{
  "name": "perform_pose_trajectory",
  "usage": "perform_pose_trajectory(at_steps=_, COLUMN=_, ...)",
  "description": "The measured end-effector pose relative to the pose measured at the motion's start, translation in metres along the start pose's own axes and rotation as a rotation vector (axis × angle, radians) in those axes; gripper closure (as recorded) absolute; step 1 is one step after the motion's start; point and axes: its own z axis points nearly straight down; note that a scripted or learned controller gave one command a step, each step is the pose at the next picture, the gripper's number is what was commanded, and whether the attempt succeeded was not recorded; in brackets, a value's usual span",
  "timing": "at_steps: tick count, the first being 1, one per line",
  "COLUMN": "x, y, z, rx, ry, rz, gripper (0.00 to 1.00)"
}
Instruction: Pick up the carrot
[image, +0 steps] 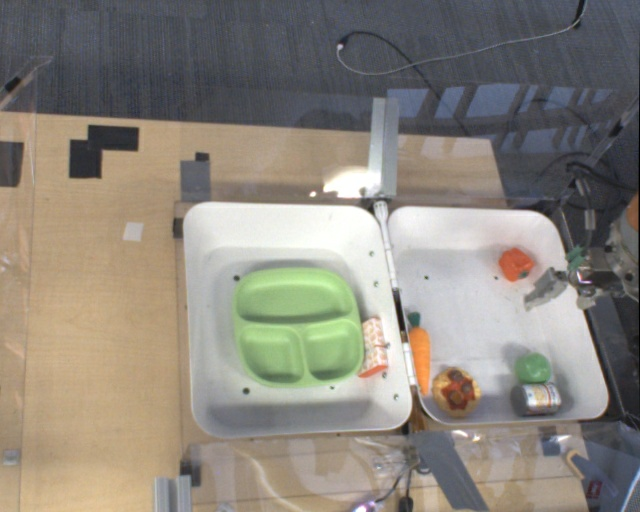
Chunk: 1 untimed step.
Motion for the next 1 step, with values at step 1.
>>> perform_pose_trajectory(at_steps=1, x=0.0794, y=-0.0124, z=0.0847, rx=0.0, ry=0.001, rz=-0.247, gripper=0.0)
